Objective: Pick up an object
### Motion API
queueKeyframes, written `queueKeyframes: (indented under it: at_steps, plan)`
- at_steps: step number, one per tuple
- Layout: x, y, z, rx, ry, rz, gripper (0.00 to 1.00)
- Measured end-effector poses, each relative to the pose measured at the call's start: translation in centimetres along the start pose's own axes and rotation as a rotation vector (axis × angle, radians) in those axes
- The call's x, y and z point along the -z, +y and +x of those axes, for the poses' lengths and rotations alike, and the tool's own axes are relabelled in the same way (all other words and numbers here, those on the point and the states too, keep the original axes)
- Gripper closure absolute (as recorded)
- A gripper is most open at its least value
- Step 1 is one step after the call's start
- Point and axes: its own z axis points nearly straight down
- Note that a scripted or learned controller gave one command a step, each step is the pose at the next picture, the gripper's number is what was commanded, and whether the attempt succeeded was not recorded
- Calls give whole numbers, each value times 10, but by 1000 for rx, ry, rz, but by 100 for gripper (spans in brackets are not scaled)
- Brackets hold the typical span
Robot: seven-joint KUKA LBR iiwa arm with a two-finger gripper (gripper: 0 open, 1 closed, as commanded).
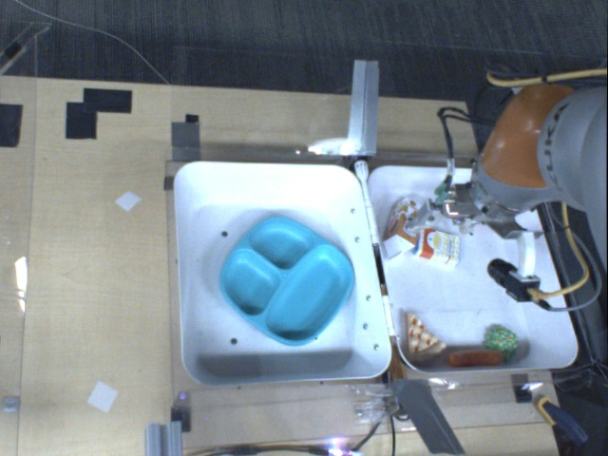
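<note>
One fixed camera looks slantwise down on both white bins (190,255) from above.

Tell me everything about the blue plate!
The blue plate is a smooth, shiny dish that looks like plastic, with rounded edges and three hollow sections: a small one at the top, one on the left, and a bigger one on the right. Nothing lies in them. It sits flat, right side up, in the middle of the left bin, turned a bit askew to the bin's walls. It rests on the bin floor and touches nothing else.
</note>
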Motion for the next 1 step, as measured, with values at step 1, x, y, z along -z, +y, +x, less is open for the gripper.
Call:
queueKeyframes:
  at_steps: [1]
  plan:
    - [-1,-2,-11,18,-4,4,0]
